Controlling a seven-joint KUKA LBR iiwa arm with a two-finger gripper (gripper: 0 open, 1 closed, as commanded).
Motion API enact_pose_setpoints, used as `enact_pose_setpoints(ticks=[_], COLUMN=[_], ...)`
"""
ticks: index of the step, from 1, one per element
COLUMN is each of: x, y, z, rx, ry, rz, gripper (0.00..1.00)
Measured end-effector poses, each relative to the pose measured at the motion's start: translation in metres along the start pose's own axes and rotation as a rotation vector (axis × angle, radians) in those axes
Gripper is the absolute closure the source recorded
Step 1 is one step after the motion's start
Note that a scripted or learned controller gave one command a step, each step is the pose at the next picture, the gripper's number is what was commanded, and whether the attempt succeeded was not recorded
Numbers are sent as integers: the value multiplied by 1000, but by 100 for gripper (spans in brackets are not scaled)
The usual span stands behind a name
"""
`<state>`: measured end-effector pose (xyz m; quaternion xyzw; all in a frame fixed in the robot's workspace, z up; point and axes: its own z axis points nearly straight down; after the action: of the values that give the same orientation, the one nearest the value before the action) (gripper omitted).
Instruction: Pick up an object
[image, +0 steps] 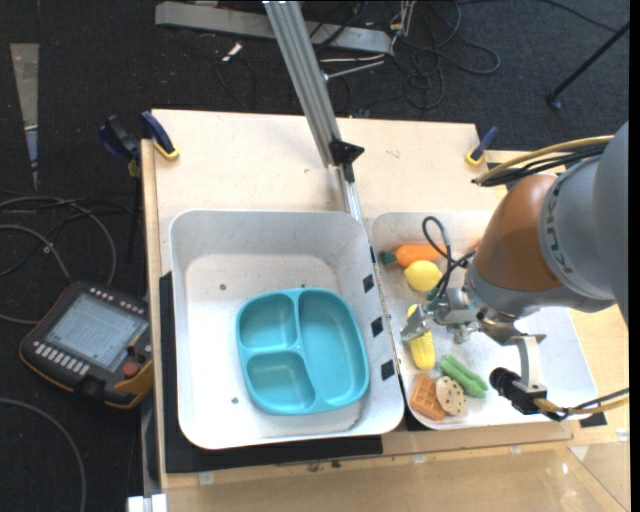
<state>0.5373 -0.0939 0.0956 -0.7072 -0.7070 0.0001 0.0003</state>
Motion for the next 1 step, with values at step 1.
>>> enact_pose_setpoints(ticks=[1], x=[0], y=[0], z=[-10], rx=[-2], ry=[0], rz=[0], gripper=[100])
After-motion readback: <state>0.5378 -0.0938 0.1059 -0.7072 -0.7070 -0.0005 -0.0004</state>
